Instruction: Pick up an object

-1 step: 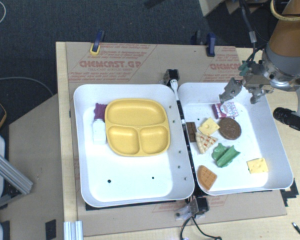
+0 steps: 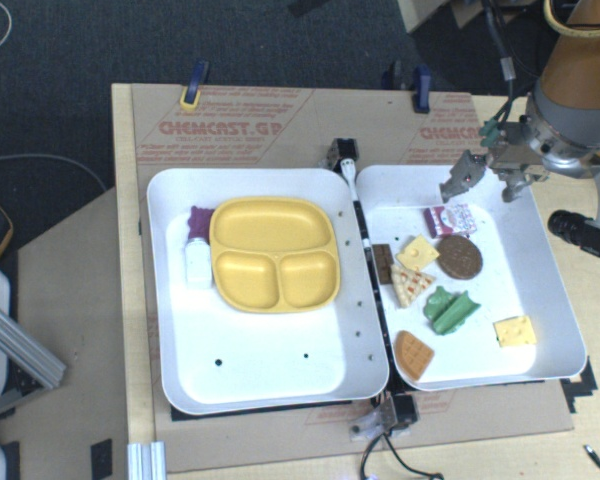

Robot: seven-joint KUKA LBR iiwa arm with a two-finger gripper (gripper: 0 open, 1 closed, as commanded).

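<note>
My gripper [image 2: 486, 182] hangs over the back part of the right bin [image 2: 555, 298], open, its two fingers spread wide with nothing between them. Just below and left of it lies a pink-and-white wrapper [image 2: 450, 218]. Toy foods are scattered in this bin: a round brown cookie [image 2: 460, 258], a yellow cheese wedge [image 2: 417, 252], a waffle piece [image 2: 410, 286], a green vegetable [image 2: 450, 310], a yellow cube [image 2: 514, 332], an orange cracker [image 2: 413, 354] and a dark chocolate bar [image 2: 382, 263] by the left wall.
The left bin [image 2: 250, 368] holds a yellow divided plate [image 2: 275, 253], with a purple item [image 2: 200, 222] and a white bottle [image 2: 197, 263] beside its left edge. Clamps [image 2: 191, 90] sit on the board's far edge.
</note>
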